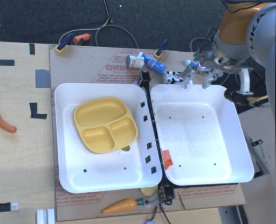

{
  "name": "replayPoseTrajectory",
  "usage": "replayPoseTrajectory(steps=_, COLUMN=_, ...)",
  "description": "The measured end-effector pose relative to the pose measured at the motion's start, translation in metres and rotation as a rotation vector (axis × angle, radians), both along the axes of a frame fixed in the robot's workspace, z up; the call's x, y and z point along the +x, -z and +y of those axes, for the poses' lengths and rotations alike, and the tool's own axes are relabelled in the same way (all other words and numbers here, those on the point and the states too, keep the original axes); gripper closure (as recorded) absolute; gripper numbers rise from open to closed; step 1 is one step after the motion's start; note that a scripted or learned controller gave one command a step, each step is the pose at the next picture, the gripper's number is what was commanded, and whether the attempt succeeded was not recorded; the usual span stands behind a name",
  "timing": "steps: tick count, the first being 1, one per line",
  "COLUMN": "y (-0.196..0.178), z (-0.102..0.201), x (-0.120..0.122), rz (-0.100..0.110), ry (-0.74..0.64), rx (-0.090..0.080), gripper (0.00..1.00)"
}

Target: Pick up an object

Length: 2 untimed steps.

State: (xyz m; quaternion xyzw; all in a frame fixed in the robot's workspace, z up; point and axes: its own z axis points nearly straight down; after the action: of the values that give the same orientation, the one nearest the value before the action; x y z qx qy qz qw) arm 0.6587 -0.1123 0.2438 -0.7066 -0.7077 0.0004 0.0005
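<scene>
Plate [106,124], yellow with 3 parts, lies flat in the left bin [65,171]. It looks light, stiff and slippery, so grab its thin rim. Gripper [196,82] fingers hang apart, empty, past the right bin's [240,139] far edge.

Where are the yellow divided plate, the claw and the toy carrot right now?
yellow divided plate [105,124]: camera view, on its middle ridge, in the left bin.
claw [196,80]: camera view, midway between its fingertips, above the right bin's far rim.
toy carrot [119,206]: camera view, on its orange body.
</scene>
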Motion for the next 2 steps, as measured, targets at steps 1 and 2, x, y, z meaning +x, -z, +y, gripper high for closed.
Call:
replayPoseTrajectory(steps=1, y=0.064, z=0.048, x=-0.047, rz=0.009, ry=-0.002, rx=0.002, gripper=0.00)
replayPoseTrajectory(steps=2, y=0.114, z=-0.019, x=0.004, rz=0.001, ry=0.004, rx=-0.003, gripper=0.00)
